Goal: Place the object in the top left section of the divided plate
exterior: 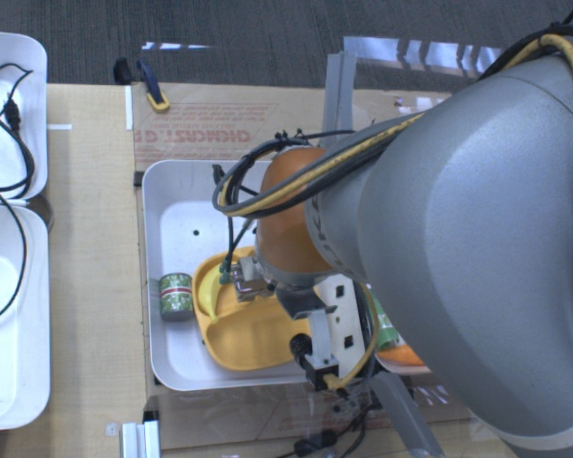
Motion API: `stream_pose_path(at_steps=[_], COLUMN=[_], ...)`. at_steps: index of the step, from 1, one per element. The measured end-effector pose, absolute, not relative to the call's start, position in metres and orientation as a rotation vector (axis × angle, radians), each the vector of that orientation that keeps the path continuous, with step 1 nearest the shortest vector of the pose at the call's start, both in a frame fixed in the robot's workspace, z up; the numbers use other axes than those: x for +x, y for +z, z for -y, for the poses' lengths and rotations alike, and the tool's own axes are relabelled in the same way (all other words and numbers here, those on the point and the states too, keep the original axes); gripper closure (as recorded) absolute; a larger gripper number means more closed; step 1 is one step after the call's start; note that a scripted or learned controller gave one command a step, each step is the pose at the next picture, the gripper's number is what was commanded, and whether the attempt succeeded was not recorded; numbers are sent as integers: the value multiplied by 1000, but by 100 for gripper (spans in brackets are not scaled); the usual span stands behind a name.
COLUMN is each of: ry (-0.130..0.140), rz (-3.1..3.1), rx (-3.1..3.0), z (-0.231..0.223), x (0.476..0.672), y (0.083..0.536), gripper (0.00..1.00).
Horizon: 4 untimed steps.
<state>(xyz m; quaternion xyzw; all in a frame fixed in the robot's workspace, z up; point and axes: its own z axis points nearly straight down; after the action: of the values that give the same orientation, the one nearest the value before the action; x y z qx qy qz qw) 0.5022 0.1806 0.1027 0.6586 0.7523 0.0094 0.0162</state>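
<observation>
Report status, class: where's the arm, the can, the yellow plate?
Arm low over yellow divided plate, covering its upper sections. Green can on bin floor, against plate's left rim. Not placed.

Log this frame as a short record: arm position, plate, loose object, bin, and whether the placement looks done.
arm: grey arm reaches in from the right, hanging over the bin and hiding much of it
plate: yellow divided plate in the bin, partly under the wrist
loose object: small green can lying just left of the plate, on the bin floor
bin: white bin, the can and plate in its lower half
placement: not done; the can is outside the plate
</observation>
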Motion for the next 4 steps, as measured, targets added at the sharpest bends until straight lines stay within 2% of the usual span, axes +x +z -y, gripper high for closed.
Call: stream_pose_path(at_steps=[1, 2, 3, 4], ry=[-30, -30, -30, -33], rz=[-2556, -2567, -2555, -2558], rx=[1791, 1787, 1793, 1793], z=[-189, -193, -188, -189], x=[547, 545, 548, 548], y=[95, 93, 104, 104], gripper=[100, 0, 100, 0])
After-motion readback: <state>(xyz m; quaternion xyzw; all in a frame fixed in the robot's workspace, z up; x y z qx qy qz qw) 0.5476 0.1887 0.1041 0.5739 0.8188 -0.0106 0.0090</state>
